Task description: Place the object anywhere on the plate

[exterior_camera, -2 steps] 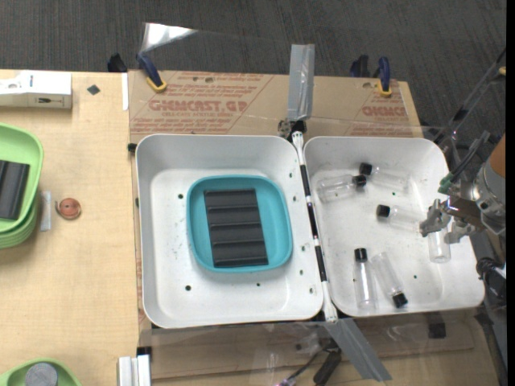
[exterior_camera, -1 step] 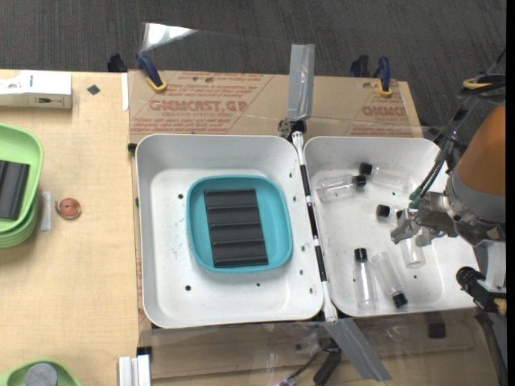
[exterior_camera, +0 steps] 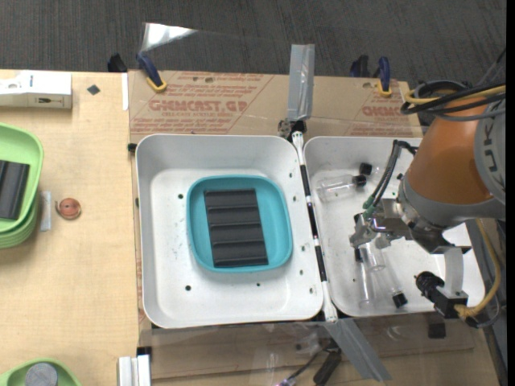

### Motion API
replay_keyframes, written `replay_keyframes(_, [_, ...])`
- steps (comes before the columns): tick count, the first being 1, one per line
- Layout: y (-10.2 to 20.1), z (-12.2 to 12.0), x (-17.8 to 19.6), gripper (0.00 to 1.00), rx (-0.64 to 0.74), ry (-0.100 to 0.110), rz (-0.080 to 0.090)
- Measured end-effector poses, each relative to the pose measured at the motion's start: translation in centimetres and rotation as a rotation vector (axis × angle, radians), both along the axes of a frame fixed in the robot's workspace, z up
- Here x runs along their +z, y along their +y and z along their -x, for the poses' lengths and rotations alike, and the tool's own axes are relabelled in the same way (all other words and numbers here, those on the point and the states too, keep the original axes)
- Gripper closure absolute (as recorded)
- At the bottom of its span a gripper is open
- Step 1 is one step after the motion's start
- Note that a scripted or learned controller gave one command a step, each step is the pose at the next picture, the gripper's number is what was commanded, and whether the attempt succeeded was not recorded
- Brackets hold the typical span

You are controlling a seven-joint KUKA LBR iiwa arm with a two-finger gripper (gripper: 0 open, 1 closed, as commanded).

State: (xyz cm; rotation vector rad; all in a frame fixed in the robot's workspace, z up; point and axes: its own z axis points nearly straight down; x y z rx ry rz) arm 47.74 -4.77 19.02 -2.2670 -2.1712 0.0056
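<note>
In the right bin (exterior_camera: 451, 284), toward its middle, the claw (exterior_camera: 368, 233) hangs low over the white floor, at the end of the grey arm (exterior_camera: 451, 179) with its orange band that reaches in from the right. Whether the claw is spread or closed cannot be told from this slanted look down, nor whether it has hold of anything; its metal parts blur into the clutter beneath. Just under and nearer than the claw lies a clear plastic tube (exterior_camera: 368, 270), running toward the near wall of the bin, close to the claw's tip, though contact cannot be judged. A second clear tube (exterior_camera: 334, 186) with a dark cap lies farther back in the same bin, to the claw's far left. A small black piece (exterior_camera: 398, 299) rests near the bin's near edge. Across the divider, the left bin (exterior_camera: 161, 240) carries a teal plate (exterior_camera: 278, 215) in its middle, and on that plate sits a black ribbed block (exterior_camera: 234, 223). Left of the bins, on the wooden desk (exterior_camera: 72, 296), a green tray (exterior_camera: 28, 155) sits at the edge.
</note>
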Motion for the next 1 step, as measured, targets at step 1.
replay_keyframes(1, [6.29,-0.50,-0.01,1.00,0.199,0.000,0.000])
